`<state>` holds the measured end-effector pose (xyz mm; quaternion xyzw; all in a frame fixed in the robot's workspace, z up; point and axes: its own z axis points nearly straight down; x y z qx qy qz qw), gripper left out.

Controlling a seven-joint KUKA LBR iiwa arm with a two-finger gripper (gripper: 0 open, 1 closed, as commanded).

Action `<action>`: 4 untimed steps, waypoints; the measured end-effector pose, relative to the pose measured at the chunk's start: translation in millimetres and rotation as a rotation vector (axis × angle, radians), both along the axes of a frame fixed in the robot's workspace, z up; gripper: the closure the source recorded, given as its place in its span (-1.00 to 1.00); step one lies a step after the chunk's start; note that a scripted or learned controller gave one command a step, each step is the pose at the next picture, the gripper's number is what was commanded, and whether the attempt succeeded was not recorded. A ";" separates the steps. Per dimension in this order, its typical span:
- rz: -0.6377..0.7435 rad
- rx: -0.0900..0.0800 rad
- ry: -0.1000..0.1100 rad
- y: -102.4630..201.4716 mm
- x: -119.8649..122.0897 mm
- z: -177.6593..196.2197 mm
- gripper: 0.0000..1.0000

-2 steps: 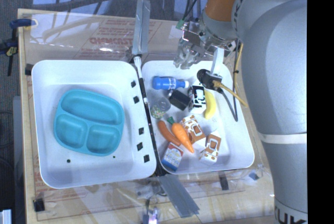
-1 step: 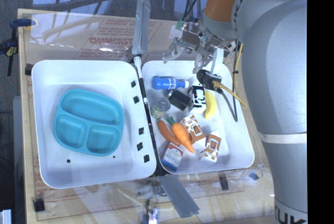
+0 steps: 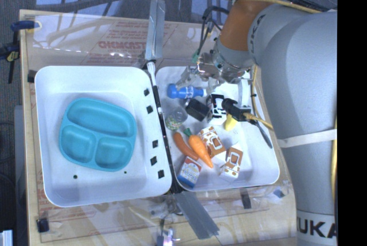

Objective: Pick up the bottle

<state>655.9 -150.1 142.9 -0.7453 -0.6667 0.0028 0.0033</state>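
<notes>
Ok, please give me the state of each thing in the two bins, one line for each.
bottle: lying on its side, right bin's far end, not gripped.
end effector: low over the right bin's far edge, just beyond the bottle.
carrots: lying flat, side by side.
small cartons: lying tipped over near the carrots.
blue divided tray: flat in the left bin, right way up.

Right bin [image 3: 269, 167]: blue-capped bottle [image 3: 184, 92] at far end, arm's gripper [image 3: 202, 70] just above; carrots [image 3: 193, 147], cartons.
</notes>
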 end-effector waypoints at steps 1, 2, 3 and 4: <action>-0.242 -0.001 0.001 30.6 -0.1 -54.0 -1.00; -0.236 0.000 0.011 31.5 -1.1 -47.2 1.00; -0.289 -0.003 -0.003 77.4 1.3 109.6 1.00; -0.012 -0.002 -0.005 22.6 -5.0 184.8 1.00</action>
